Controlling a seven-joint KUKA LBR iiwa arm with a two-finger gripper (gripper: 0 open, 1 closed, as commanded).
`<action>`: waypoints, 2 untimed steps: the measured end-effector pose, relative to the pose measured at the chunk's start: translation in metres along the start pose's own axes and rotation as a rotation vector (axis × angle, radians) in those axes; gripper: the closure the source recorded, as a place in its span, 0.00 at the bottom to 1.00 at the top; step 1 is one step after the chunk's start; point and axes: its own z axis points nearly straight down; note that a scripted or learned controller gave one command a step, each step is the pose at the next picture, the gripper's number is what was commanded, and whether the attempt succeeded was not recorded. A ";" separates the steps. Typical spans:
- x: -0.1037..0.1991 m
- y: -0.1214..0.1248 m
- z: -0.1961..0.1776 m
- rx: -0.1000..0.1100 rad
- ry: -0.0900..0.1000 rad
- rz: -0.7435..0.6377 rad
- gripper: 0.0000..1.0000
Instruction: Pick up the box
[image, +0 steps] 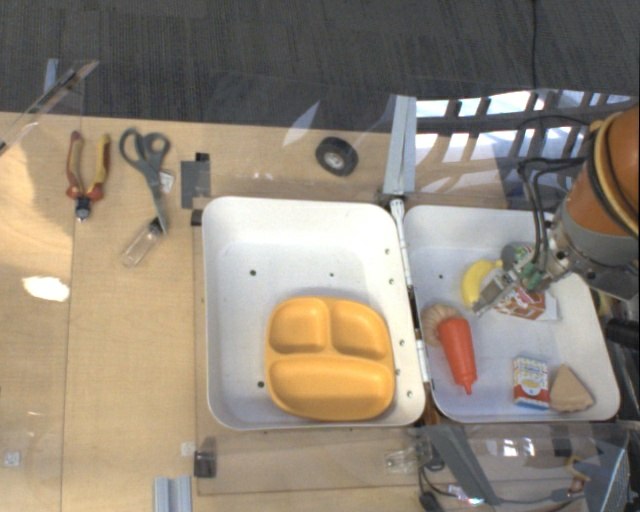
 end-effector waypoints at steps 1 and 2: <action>-0.041 -0.059 0.133 0.002 0.002 -0.125 0.00; -0.062 -0.079 0.139 -0.005 -0.003 0.018 0.00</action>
